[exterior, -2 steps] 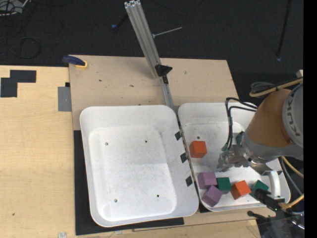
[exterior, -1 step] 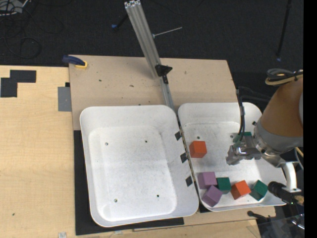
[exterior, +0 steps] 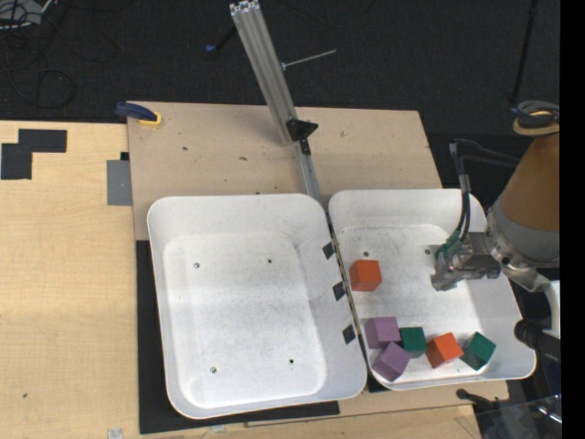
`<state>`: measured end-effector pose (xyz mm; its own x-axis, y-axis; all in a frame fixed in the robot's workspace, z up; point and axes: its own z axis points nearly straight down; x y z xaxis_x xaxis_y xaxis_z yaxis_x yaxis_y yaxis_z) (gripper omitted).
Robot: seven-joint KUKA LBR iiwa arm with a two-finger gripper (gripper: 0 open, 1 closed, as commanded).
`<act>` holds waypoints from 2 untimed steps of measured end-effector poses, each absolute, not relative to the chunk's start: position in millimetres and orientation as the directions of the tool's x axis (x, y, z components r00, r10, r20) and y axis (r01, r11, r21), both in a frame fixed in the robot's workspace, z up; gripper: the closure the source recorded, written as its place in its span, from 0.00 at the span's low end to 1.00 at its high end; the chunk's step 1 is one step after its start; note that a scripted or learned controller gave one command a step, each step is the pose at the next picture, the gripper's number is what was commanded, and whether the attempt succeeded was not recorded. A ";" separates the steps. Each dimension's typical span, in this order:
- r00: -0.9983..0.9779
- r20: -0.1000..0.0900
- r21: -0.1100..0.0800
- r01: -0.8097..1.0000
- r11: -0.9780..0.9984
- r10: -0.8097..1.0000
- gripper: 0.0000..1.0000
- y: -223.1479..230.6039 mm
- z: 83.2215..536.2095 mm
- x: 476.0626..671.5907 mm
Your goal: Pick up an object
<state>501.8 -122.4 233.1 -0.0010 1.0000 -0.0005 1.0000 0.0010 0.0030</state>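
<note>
Pale wooden bench (exterior: 64,273) under me, dark floor with cables behind, a slanted aluminium rail (exterior: 271,71) above two white bins: left bin (exterior: 183,218), right bin (exterior: 402,210). My pincer (exterior: 445,271) hangs over the right bin's right side, too blurred and small to tell whether it is open or gripping. The orange cube (exterior: 366,274) sits flat near the divider, slightly turned, with purple, green and orange blocks along the front wall.

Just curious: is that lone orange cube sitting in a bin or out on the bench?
In. The orange cube rests on the right bin's floor, near the divider.
</note>
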 end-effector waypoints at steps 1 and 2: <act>0.000 0.001 -0.005 1.000 0.000 1.000 1.00 -122.0 219.2 501.6; -0.004 0.002 -0.003 1.000 0.004 1.000 1.00 -73.3 210.0 520.6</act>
<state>520.6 -73.3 210.0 -0.0039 1.0000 0.0019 1.0000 0.0039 -0.0035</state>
